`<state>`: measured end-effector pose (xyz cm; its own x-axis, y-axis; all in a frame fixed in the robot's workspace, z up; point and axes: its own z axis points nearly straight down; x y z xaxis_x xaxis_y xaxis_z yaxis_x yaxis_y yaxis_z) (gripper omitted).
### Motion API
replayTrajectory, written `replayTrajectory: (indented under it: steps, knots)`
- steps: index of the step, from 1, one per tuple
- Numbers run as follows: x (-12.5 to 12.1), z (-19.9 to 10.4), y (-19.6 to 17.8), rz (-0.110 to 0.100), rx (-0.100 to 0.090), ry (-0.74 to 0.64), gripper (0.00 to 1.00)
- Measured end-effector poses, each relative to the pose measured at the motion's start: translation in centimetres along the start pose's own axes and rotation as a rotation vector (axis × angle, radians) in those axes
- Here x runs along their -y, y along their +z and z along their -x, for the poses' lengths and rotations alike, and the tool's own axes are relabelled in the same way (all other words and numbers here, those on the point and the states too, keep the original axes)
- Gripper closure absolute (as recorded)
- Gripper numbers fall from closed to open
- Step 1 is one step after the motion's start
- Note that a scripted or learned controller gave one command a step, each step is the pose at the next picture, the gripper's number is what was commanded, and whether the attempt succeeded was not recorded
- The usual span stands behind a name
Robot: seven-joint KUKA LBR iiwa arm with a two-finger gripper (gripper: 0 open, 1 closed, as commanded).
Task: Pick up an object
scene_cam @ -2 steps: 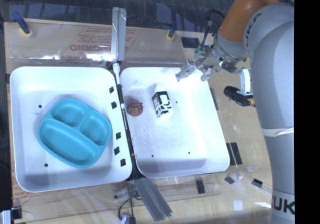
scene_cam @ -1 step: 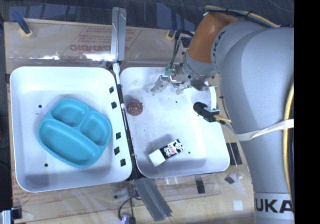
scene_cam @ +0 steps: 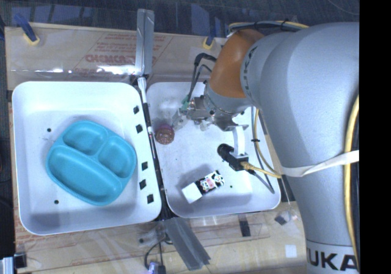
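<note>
My gripper (scene_cam: 188, 110) hangs over the back of the right bin (scene_cam: 183, 208), below the arm's orange band. A small brown round object (scene_cam: 164, 135) lies just left of and below it, near the bin's left wall, apart from the gripper. A white box with a black-and-white print (scene_cam: 203, 185) lies tilted near the bin's front. The arm's wrist hides the gripper's tip.
The left bin (scene_cam: 30, 205) holds a blue divided plate (scene_cam: 91, 161). A black part with cables (scene_cam: 231, 154) hangs off the arm over the right bin's right half. The grey arm covers the right bin's right side.
</note>
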<state>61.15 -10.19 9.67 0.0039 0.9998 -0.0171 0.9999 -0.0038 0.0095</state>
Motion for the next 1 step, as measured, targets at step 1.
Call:
replayTrajectory:
  steps: [1]
  knots:
    - [9.18, 4.69, 0.54, -0.013, -0.017, -0.009, 0.0]
